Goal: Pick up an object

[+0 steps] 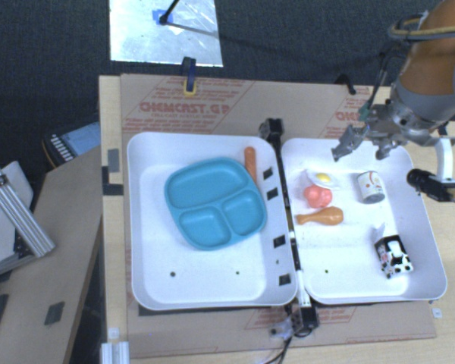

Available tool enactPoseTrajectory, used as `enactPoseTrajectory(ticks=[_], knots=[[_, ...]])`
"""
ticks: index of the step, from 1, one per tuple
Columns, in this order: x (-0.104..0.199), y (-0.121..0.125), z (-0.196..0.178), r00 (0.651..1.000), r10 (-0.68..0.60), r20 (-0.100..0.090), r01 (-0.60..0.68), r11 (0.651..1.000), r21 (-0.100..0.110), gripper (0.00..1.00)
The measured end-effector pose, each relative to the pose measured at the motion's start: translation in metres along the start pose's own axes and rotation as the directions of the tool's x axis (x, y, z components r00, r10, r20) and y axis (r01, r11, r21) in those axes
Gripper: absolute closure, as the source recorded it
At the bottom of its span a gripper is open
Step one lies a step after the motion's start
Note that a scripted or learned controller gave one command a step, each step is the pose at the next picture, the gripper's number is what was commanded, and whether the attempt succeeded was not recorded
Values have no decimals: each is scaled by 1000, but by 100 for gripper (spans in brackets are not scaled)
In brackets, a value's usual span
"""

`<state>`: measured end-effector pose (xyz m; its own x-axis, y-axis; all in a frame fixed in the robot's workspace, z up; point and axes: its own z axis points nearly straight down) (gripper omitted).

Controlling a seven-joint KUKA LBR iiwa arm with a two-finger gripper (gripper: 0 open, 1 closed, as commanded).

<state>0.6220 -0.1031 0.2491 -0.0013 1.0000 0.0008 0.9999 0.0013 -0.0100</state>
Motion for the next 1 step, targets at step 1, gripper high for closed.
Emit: enactPoseTrajectory(ticks=[1], knots=[[0, 2, -7, 1000, -2, 1, 2, 1000, -11, 0]])
